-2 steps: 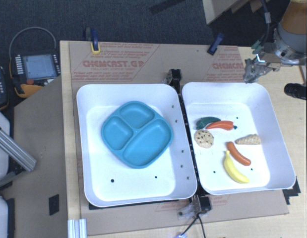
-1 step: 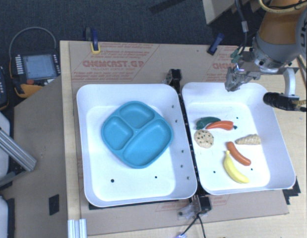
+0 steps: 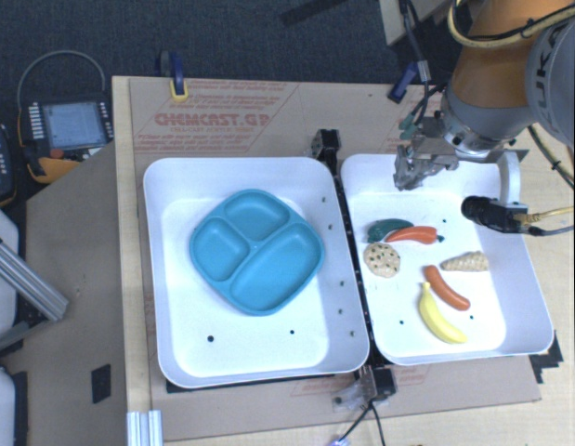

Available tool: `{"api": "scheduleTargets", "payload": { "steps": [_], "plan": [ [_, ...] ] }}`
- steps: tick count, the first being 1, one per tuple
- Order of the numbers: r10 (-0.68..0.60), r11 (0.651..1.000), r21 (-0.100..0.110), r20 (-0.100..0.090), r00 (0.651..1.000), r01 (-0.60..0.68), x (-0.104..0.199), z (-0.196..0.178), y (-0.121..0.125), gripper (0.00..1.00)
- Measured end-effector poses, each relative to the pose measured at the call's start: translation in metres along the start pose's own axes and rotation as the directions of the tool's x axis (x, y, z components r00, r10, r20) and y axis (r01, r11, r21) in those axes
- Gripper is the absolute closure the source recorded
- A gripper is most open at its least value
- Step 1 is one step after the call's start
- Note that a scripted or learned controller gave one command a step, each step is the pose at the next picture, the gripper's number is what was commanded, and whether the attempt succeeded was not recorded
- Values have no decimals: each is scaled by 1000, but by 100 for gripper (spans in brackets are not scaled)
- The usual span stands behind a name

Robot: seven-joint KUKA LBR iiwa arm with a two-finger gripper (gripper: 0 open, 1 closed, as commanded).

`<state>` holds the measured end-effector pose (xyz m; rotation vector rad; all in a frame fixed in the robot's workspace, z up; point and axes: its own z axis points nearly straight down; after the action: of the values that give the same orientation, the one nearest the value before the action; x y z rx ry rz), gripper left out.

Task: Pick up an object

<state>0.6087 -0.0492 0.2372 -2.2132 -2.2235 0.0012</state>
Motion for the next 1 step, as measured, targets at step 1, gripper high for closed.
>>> {"api": "scheduleTargets", "payload": {
  "steps": [1],
  "plan": [
    [-1,1000,0,0,1000,1,56,12,-17,100]
  ]
}}
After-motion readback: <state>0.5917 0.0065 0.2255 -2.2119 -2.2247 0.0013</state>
